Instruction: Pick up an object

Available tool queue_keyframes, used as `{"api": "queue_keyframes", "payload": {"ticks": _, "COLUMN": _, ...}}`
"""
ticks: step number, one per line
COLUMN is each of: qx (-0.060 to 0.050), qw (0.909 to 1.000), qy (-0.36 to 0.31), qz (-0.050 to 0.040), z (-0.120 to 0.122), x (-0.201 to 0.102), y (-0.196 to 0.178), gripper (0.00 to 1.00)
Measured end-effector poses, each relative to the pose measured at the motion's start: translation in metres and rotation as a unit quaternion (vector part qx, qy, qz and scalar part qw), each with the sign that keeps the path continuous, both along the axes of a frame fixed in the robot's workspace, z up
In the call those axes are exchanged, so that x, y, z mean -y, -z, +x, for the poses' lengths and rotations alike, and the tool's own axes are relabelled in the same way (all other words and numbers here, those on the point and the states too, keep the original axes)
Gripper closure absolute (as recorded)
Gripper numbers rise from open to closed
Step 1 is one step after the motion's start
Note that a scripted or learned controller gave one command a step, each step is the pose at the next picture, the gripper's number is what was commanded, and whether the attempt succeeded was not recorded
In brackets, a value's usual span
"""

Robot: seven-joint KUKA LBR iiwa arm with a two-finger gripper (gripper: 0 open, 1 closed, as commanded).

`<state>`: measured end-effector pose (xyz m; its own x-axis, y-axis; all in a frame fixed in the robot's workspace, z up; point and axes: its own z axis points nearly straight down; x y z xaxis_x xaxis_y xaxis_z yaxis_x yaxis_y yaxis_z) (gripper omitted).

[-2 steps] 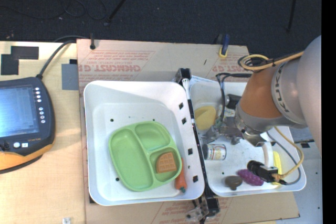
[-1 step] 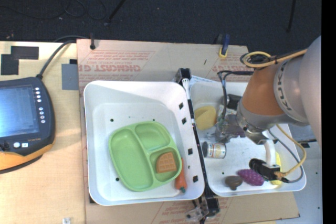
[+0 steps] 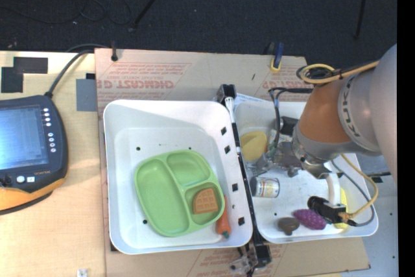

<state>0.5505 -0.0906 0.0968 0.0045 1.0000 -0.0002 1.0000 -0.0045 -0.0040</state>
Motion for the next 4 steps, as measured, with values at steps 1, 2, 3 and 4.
{"api": "queue_keyframes", "payload": {"ticks": 1, "qx": 0.009, "qw": 0.9999, "qy": 0.005, "qz": -0.0063, "z": -0.053, "x": -0.003, "y": 0.006, "gripper": 0.00}}
{"api": "queue_keyframes", "payload": {"ticks": 2, "qx": 0.002, "qw": 1.0000, "qy": -0.003, "qz": -0.0003, "z": -0.011, "x": 0.014, "y": 0.005, "gripper": 0.00}}
{"api": "queue_keyframes", "payload": {"ticks": 3, "qx": 0.000, "qw": 1.0000, "qy": -0.002, "qz": 0.0010, "z": -0.058, "x": 0.015, "y": 0.010, "gripper": 0.00}}
{"api": "queue_keyframes", "payload": {"ticks": 4, "qx": 0.004, "qw": 1.0000, "qy": -0.004, "qz": 0.0008, "z": 0.009, "x": -0.011, "y": -0.014, "gripper": 0.00}}
